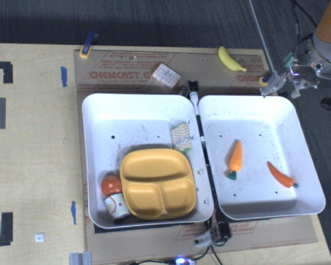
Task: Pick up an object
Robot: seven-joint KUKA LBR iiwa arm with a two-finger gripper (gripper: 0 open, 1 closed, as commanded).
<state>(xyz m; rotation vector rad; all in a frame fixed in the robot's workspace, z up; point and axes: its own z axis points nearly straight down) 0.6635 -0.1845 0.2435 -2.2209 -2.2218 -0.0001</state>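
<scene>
Nearest, yellow tray (pixel 156 187) crowds the left bin (pixel 94 148); my gripper (pixel 289 79) (finger state indiscernible) parks beyond right-bin carrots (pixel 235 158).

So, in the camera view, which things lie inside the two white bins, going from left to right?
Small can with a red lid → yellow divided tray → first orange carrot → second orange carrot. I leave out the small patterned packet, since it sits above the tray's right part.
</scene>
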